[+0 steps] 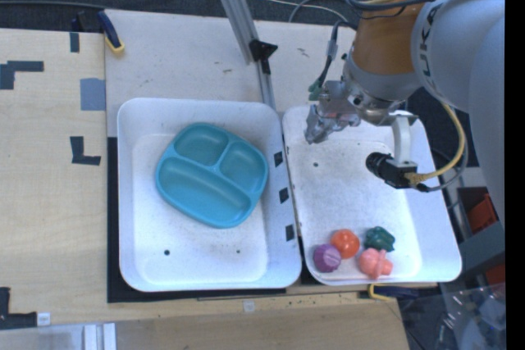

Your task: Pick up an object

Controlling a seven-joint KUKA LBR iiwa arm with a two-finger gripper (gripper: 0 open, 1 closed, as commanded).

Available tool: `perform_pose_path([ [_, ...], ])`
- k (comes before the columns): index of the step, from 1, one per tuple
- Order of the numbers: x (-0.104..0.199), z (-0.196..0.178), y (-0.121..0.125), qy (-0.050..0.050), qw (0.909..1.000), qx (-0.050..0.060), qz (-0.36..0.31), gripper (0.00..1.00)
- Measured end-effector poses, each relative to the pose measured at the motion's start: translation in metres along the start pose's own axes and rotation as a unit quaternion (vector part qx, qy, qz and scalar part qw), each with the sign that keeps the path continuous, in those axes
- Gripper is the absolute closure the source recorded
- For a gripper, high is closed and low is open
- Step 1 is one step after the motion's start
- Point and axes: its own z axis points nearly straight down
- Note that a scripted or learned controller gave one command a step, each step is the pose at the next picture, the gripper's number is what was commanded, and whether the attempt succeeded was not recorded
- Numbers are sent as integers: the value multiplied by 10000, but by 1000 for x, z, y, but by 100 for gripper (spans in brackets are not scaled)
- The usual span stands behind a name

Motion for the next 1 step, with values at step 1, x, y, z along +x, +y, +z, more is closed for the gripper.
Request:
perform_pose_path([
  [1,48,16,9,-2,10000,2,-1,100],
])
